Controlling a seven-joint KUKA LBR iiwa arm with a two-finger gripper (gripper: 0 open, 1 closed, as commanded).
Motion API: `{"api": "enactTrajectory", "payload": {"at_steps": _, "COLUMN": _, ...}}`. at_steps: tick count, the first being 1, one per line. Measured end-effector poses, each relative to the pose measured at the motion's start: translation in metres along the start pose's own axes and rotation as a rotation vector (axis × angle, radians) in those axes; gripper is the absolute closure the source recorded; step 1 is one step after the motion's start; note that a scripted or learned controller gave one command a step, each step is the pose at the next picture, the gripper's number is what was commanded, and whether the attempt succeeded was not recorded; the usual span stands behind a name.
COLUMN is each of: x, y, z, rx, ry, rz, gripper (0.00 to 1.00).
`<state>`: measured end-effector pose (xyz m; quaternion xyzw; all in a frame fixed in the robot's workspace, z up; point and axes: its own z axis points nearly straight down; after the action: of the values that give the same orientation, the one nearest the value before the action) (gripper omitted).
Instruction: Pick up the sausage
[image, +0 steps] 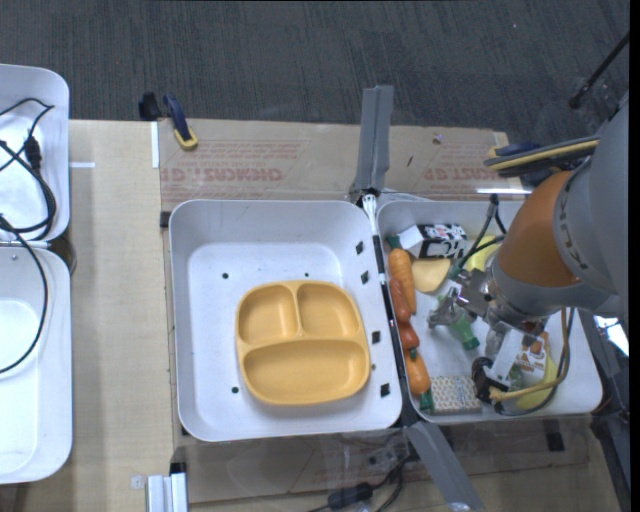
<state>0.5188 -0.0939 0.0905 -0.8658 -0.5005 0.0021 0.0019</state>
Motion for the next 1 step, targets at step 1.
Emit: {"api": "enactTrajectory", "payload": {"at_steps": 1, "x": -0.0122, "y": -0.0224, "z": -0.0017, "rx": -0.008, "ry": 0.004, "rz": 0.369, "gripper": 0.00}}
